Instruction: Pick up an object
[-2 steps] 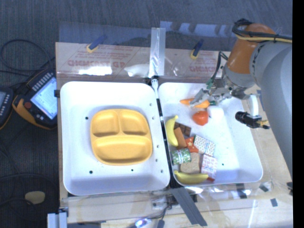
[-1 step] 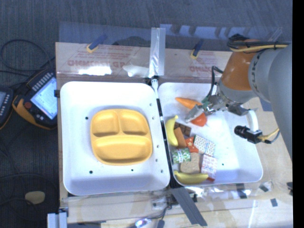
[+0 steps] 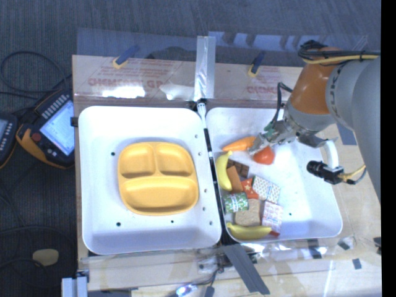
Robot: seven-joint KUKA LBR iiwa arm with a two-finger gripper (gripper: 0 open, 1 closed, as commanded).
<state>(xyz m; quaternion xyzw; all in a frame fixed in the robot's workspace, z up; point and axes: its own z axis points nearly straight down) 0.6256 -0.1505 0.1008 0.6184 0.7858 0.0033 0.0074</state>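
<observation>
The right bin holds a heap of toy food along its left side. An orange carrot lies at the top, with a red piece just right of it. Below are a yellow banana, a brown sausage, a green can, a slice of bread, a checkered packet, a pink packet and a second banana. My gripper is down in this bin, right above the red piece and at the carrot's right end. Nothing is visibly lifted.
The left bin holds a yellow divided tray. A metal divider runs between the bins at the back. The arm comes in over the right bin's back right corner. A handheld controller lies left of the bench.
</observation>
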